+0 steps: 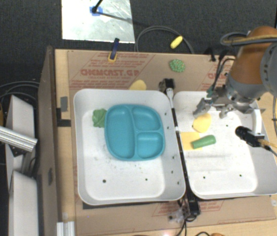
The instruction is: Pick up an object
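Gripper (213,111) sits over the back-left part of the right bin (236,181), fingers apart with nothing between them. So no pick yet.

Nearest candidate is the yellow piece (202,123), just in front of and below the fingertips. I'd judge that's what the arm is lined up on. The green piece (203,141) lies near it, toward the front, resting partly on a flat yellow slab (187,139). All three cluster at the bin's left side, likely just where they landed, not arranged.

Edges:
- The slab runs up to the left wall of the right bin. I can't tell if it touches.
- The yellow piece has bare floor to its right and less room on the wall side, so you'll want the left finger kept off that wall.
- The green piece is close enough to get nudged on a sloppy descent.

Open room: the front and right of the right bin are bare, with plenty of space to retreat or lift out.

The left bin (128,188) holds a teal tray (133,132) with a leaf (99,117) touching its left edge, well apart from the gripper, so ignore it.
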